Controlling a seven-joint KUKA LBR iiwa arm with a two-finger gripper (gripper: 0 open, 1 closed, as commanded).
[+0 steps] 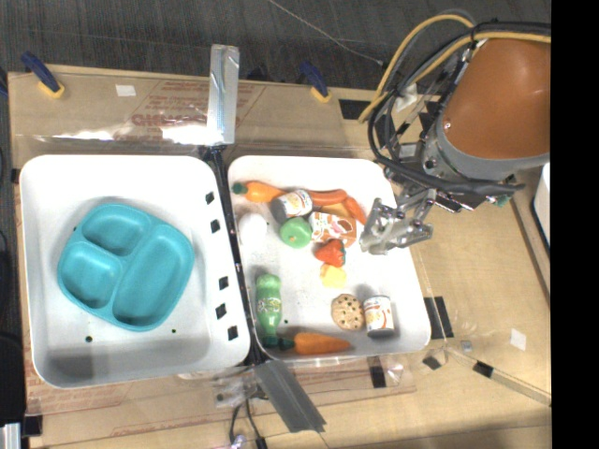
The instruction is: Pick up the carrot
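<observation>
Now tool above right bin's right edge; carrot against front wall.

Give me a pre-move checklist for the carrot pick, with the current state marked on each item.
1. Target located: ok. A carrot lies along the near wall of the right bin; a second carrot lies at the far wall.
2. Gripper lined up over a carrot: not ok. It hangs at the bin's right side, away from both.
3. Gripper free of cargo: ok, nothing shows between the jaws.
4. Room around the near carrot: not ok. The green bottle touches its leafy end and the cookie sits close behind it.
5. Room around the far carrot: not ok, a small can crowds it.
6. Jaw opening: cannot tell.
</observation>
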